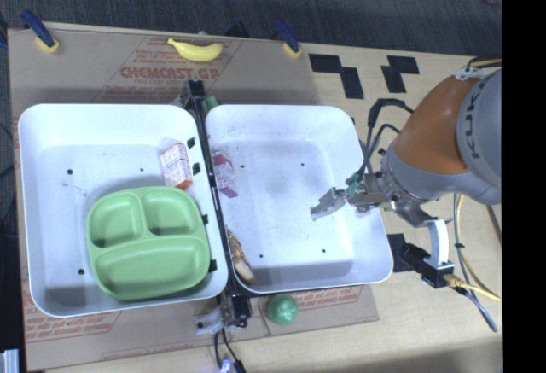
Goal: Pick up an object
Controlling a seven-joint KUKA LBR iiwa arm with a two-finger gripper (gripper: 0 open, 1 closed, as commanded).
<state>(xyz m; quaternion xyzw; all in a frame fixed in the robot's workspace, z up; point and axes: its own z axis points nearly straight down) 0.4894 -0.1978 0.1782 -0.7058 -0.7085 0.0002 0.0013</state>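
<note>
Grey gripper (328, 204) hovered over the right bin's (281, 119) right edge, finger state indeterminable, nothing visibly held; candidate objects, a small packet (223, 172) and wrapper (241, 260), lay along that bin's left edge.

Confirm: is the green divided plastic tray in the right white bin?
No, the green divided plastic tray sits in the left white bin.

Two white bins (51, 132), one green tray (149, 241), one banana (195, 48), one green ball (281, 309).
</note>
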